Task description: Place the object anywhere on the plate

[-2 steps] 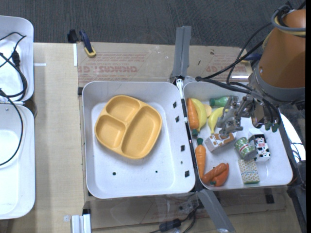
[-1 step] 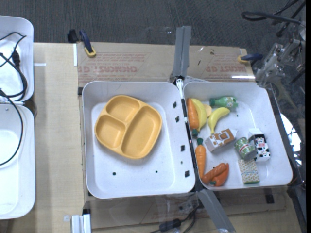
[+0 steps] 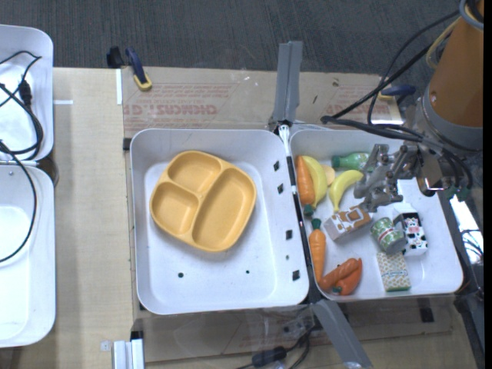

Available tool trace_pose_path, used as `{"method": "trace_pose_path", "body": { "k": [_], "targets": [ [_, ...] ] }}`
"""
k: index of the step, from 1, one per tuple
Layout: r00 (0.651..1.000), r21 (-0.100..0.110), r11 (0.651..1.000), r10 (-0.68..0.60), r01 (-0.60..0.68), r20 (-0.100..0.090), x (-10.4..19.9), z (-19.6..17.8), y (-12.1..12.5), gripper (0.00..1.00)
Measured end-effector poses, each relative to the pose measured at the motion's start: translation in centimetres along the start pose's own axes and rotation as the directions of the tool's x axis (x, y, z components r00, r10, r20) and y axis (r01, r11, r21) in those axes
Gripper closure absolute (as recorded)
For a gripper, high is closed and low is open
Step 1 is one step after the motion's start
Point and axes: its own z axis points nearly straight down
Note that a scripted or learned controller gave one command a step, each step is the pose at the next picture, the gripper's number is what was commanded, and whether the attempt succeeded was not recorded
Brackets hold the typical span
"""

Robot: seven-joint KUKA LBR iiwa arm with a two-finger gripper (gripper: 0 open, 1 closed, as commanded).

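- Overhead, a grey arm with an orange band reaches into the right bin [image 3: 450,279], its gripper [image 3: 378,184] hanging low over a jumble of toy groceries.
- Landmark: the yellow divided plate [image 3: 203,199] lies alone in the left bin [image 3: 154,283], well apart from the gripper, across the wall where the two bins meet.
- Which object the task means is not marked; judging by the gripper's position, the likeliest is the banana [image 3: 344,187] just to its plate side, or the small carton [image 3: 347,223] just below it.
- Farther from the plate than the carton sit a green can [image 3: 387,234], a black-and-white cow figure [image 3: 413,233] and a pale packet [image 3: 394,271]; nearer the plate lie two carrots [image 3: 317,252] and a green bottle [image 3: 352,160].
- Handling, as a judgement: the banana looks like a light, stiff plastic toy with a smooth curved skin that could slip; a grip across its thick middle seems safest. The carton appears light with flat sides, easier to pinch across its narrow width.
- Tool state: the dark fingers blur into the clutter beneath, so how far they are spread cannot be told, and nothing is plainly seen between them.
- Crowding is the risk: neighbours touch on nearly every side.
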Motion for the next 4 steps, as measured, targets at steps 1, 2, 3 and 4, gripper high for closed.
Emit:
{"method": "trace_pose_path", "body": {
  "k": [1,2,3,4],
  "targets": [
    [1.000,0.000,1.000,0.010,-0.010,0.003,0.0,-7.1,5.5,1.00],
    [0.987,0.001,0.987,0.160,-0.160,0.000,0.1,-0.3,4.8,1.00],
    [0.991,0.002,0.991,0.131,-0.131,-0.001,0.2,5.8,17.8,1.00],
    [0.986,0.001,0.986,0.169,-0.169,0.001,-6.1,0.7,22.1,1.00]
  ]
}}
